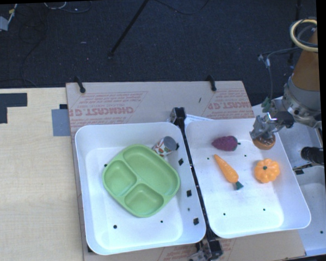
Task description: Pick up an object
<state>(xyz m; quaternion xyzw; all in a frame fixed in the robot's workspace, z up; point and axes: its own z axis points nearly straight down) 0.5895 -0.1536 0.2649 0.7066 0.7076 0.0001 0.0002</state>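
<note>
I see the gripper (263,132) at the far right rim of the right bin (297,202), directly over a small brown object (264,143). I cannot tell whether it grips anything. Inside that bin lie a purple vegetable (225,143), a carrot (227,170) and a small pumpkin (266,171). The neighbouring left bin (97,234) holds a green divided plate (141,180).

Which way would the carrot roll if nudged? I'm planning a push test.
The carrot looks tapered, so it would probably roll in a curve around its thin tip. It seems like stiff, smooth plastic, so likely light and a bit slippery on the white bin.
</note>
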